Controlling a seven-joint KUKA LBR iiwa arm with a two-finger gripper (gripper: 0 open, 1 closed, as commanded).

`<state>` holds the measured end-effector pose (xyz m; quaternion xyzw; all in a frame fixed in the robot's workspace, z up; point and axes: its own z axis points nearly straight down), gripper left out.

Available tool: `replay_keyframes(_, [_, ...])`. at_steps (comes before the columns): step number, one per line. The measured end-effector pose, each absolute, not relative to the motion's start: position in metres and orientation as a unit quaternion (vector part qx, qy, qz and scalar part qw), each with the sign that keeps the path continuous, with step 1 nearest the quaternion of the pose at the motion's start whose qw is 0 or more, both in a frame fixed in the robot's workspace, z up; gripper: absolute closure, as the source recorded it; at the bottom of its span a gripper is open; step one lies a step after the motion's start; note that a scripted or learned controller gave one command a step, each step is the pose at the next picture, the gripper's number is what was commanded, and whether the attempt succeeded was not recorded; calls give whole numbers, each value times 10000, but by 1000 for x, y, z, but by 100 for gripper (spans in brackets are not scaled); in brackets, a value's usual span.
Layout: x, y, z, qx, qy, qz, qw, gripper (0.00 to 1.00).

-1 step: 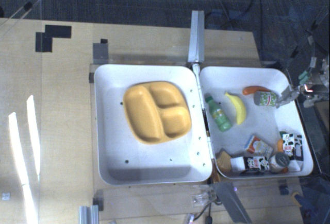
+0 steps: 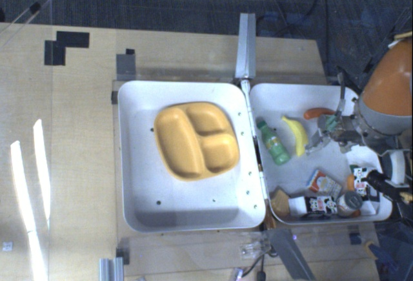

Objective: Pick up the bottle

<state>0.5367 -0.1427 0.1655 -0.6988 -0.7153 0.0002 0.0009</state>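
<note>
A small green bottle (image 2: 273,143) with a yellow-green label lies along the left side of the right bin (image 2: 284,97), its cap toward the back. A second bottle (image 2: 315,205), white with a dark label, lies on its side along the bin's front wall. My gripper (image 2: 321,135) hangs over the middle of the right bin, just right of a yellow banana (image 2: 297,134). It is about a bottle's length right of the green bottle and is not touching it.
An orange, carrot-like item (image 2: 319,113) lies behind the gripper. A small orange carton (image 2: 321,181) and other packets (image 2: 359,181) sit at the front right. The left bin (image 2: 135,163) holds a yellow divided tray (image 2: 195,140).
</note>
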Motion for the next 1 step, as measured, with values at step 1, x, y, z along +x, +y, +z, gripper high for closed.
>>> replay_keyframes(1, [534,-55,182,-7235,-6903,0,5,0])
